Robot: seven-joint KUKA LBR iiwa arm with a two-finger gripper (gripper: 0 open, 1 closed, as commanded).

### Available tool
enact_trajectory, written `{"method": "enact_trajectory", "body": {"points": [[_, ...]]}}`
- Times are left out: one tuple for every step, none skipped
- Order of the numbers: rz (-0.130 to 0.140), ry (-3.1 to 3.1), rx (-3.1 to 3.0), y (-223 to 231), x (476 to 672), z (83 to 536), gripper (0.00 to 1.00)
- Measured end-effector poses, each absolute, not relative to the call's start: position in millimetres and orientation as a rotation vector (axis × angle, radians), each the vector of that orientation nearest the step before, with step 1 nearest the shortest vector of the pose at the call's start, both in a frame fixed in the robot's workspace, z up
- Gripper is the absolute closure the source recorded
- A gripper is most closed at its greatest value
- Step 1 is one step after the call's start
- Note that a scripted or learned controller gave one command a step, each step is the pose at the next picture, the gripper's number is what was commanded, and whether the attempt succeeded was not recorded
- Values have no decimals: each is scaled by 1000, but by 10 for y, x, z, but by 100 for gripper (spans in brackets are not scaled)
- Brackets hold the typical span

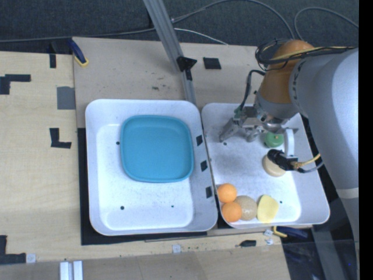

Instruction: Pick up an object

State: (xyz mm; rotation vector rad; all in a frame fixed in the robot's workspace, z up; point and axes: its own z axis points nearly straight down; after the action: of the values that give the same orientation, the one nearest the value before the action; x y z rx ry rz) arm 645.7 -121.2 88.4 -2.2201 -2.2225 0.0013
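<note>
My gripper [236,136] hangs over the back of the right bin [309,212], fingers spread open above bare bin floor with nothing between them. Just right of it lies a small green object [273,139], partly hidden by the wrist. A cream round object [273,163] sits in front of that. Along the bin's front edge lie two orange balls [227,192] [232,212], a tan lump [247,207] and a yellow piece [267,208], all well clear of the gripper.
The left bin [99,156] holds a blue square plate [157,148]. A grey metal pole [169,37] slants up from between the bins at the back. Cables [303,167] trail off the wrist over the right bin's right side.
</note>
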Motion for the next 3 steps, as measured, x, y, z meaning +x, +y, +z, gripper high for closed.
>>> {"method": "enact_trajectory", "body": {"points": [[0,-2224,-2221,-1213,6461,998,100],[-3,-2224,-2223,-1242,6399,1453,100],[-4,-2224,-2223,-1306,6463,1923,100]]}}
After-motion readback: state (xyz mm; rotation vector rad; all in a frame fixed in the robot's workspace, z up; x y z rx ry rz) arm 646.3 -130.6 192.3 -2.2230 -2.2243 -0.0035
